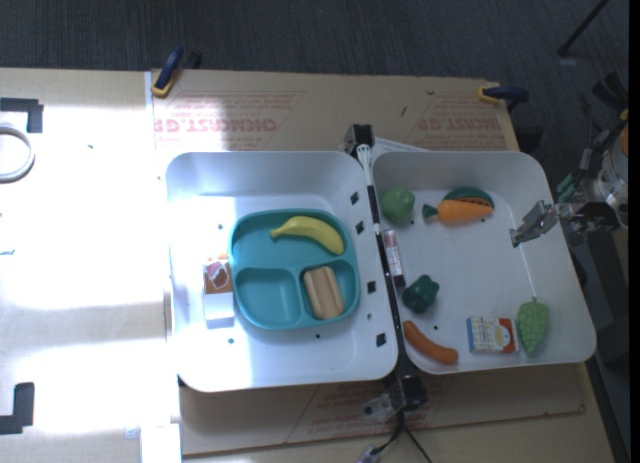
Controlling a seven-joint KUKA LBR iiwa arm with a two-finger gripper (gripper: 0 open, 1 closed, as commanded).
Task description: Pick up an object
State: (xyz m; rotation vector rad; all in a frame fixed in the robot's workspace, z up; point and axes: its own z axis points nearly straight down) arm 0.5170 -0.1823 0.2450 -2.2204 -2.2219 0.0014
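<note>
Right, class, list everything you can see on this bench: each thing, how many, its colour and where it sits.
bins: 2, white, side by side on the bench
divided plate: 1, teal, left bin
banana: 1, yellow, plate's top section
bread roll: 1, tan, plate's lower right section
small packet: 1, red and white, left of the plate
round vegetable: 1, green, right bin, top left
carrot-like toy: 1, orange with dark green, right bin, top
broccoli-like toy: 1, dark green, right bin, left side
sausage: 1, orange-red, right bin, bottom left
small carton: 1, white, right bin, bottom
grapes: 1 bunch, light green, right of the carton
clamps: 2, blue and yellow, cardboard's top corners
claw: 1, grey, above the right bin's right side
</note>
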